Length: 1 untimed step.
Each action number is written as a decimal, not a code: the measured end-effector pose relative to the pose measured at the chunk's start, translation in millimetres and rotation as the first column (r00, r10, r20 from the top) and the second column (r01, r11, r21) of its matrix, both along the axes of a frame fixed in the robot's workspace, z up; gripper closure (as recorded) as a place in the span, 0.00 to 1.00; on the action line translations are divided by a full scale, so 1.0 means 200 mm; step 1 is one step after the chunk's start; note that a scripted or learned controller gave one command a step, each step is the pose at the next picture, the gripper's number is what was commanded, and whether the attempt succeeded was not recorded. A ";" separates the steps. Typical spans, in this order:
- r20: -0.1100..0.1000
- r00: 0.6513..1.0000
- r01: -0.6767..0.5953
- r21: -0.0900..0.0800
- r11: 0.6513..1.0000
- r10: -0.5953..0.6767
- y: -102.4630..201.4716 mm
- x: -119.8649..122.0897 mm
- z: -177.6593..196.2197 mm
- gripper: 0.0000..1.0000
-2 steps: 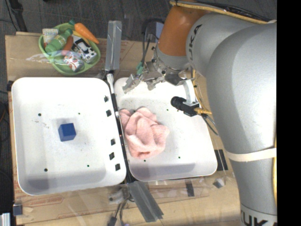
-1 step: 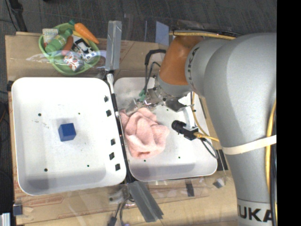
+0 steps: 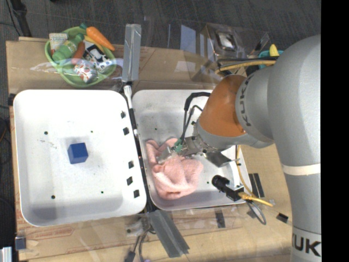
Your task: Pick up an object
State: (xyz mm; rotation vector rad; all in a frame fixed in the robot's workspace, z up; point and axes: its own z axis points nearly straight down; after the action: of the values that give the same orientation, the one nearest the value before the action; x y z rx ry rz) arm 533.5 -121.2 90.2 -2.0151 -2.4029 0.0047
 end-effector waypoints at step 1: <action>0.001 0.995 0.098 -0.002 0.995 -0.098 0.04 0.17 0.00 0.00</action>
State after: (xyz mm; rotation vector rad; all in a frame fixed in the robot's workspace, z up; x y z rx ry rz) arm 567.3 -113.5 90.1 -2.1314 -2.3030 0.0049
